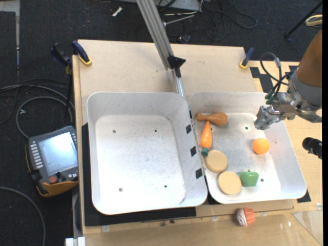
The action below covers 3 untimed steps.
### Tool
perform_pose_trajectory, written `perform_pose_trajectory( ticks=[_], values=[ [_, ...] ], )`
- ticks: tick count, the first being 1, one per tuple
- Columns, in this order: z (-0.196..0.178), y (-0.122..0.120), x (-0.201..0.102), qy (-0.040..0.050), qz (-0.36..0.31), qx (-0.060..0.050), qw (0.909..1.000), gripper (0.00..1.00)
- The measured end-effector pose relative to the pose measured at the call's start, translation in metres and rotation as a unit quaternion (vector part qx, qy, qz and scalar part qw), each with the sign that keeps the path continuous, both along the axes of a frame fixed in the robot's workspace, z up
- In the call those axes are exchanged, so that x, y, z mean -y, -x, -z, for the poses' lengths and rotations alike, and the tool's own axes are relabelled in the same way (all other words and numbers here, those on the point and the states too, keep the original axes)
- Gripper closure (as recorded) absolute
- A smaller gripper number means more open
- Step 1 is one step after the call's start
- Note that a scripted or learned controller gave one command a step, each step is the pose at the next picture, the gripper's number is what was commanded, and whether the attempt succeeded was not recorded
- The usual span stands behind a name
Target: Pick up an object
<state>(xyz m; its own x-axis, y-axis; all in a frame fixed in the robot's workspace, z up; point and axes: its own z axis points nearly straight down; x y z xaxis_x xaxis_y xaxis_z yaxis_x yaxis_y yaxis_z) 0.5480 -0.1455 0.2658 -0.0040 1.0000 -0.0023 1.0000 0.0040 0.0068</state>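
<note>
I am hovering the hand point(265, 118) above the orange ball point(261, 146) in the right bin point(287, 160); I cannot tell its grip state. Descending off-centre, I am risking the ball rolling away.

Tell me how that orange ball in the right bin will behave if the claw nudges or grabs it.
The orange ball looks round and smooth, so a nudge would probably roll it across the right bin. It sits apart from the other items, with nothing nearby to stop it. The claw may squeeze it out sideways unless centred.
</note>
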Motion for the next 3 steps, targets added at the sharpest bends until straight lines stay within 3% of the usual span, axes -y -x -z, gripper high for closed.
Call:
perform_pose_trajectory(
  ticks=[3],
  values=[
    [0.027, 0.007, -0.158, -0.0021, -0.002, -0.005, 1.0, 1.0]
  ],
)
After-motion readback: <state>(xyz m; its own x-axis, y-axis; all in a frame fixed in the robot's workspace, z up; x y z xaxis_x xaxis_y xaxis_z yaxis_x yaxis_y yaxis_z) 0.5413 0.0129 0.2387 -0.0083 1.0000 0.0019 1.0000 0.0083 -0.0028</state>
